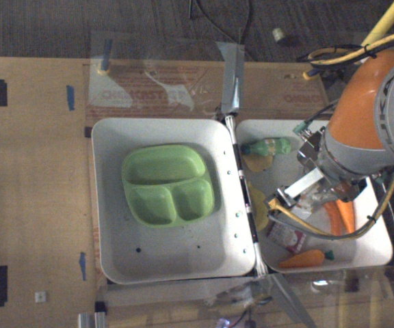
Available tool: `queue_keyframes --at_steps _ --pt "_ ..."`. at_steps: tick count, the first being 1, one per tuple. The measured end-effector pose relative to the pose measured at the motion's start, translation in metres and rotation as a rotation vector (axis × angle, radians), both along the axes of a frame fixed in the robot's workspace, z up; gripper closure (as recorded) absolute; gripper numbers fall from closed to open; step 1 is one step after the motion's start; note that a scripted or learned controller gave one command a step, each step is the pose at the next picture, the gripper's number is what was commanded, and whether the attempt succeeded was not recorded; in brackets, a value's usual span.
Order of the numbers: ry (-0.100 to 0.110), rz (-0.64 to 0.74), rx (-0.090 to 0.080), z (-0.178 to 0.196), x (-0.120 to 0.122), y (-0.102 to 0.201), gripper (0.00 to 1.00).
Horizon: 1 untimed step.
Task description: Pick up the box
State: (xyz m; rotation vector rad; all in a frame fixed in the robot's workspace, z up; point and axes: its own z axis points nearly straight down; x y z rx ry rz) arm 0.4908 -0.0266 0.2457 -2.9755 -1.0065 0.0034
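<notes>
Lying flat, rectangular box [288,238], smooth divided plate [168,184]

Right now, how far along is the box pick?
Done: the arm's two-finger gripper hangs over the right white bin. In hand: the approach; the small red-and-white cardboard box lies on the bin floor near an orange carrot, not lifted. Left: grasp it and raise it.

Faint reddish lettering [142,96] on the brown cardboard counter [33,183] is too blurred to read; no text is legible.
</notes>
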Motion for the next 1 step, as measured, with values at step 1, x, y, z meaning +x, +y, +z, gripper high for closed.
queue_keyframes --at_steps 1 --pt "0.0 -0.335 -0.001 0.0365 -0.0112 -0.0165 1.0"
